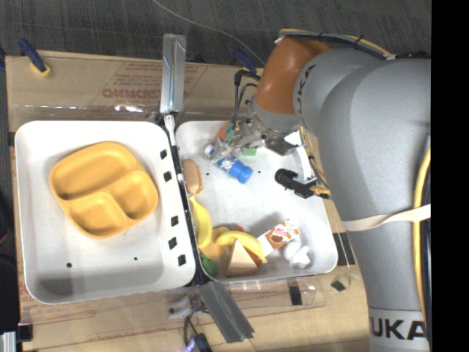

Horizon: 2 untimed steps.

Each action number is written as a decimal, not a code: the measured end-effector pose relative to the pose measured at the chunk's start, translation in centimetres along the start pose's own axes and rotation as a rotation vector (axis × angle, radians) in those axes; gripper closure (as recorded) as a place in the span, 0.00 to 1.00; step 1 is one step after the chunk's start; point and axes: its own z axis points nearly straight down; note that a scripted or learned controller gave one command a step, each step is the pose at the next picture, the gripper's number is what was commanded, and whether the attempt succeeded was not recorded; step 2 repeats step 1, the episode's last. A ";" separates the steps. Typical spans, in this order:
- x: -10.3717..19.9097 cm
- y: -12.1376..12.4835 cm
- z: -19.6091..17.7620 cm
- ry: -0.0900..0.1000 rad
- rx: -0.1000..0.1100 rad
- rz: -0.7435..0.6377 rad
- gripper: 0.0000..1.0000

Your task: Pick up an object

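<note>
Brightly and evenly lit from overhead. Faintly shadowed grey in the near corner of the left-hand bin (88, 270). Mildly glossy on white plastic. Slightly soft and grainy throughout.

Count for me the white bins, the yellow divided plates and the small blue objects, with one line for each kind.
2 white bins: left bin, right bin
1 yellow divided plate
1 small blue object
Total: 4

Robot lab; KUKA arm (366, 160) over white bins (33, 226) on cardboard-covered bench (88, 79); grey carpet (73, 13).
</note>
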 end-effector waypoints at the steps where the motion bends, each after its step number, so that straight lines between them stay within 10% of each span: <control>1: 6.0 1.5 -9.1 0.000 -0.008 0.131 1.00; 2: 6.0 1.5 -9.1 0.000 -0.008 0.131 1.00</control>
